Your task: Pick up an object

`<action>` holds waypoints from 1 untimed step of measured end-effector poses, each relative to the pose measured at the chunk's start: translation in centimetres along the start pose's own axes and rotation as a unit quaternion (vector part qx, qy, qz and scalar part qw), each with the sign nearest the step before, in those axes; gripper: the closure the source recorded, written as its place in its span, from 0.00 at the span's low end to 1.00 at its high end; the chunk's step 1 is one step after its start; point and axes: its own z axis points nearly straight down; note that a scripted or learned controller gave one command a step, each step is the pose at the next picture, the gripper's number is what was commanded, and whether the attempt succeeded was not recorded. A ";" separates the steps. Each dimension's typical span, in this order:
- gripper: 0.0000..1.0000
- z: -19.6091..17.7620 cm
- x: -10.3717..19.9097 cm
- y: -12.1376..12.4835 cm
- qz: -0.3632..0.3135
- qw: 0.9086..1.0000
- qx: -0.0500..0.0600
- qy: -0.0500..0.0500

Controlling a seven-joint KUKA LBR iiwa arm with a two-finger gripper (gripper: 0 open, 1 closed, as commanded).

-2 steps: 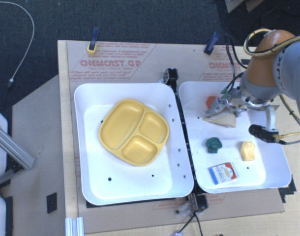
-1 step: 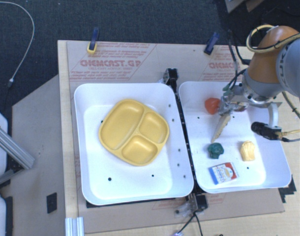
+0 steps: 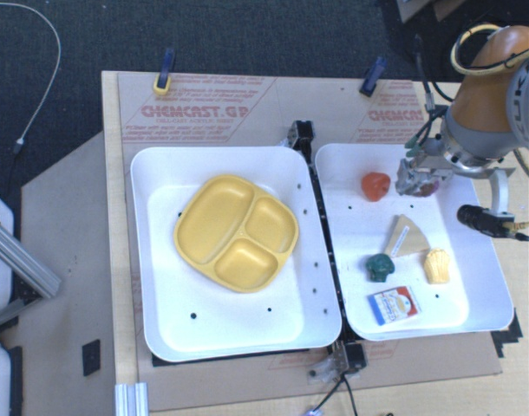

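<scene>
Camera view: gripper hovers just right of the tomato in the right bin; its grip state cannot be told. A clean pick likely means centring over the tomato before descending, clear of the wedge below.

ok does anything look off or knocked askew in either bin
Only the yellow divided plate in the left bin, turned at a slant to the walls. The right bin's small items lie loosely scattered, nothing spilled or broken.
</scene>
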 end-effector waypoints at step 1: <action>1.00 -6.5 -0.2 0.2 0.000 1.000 -0.001 0.000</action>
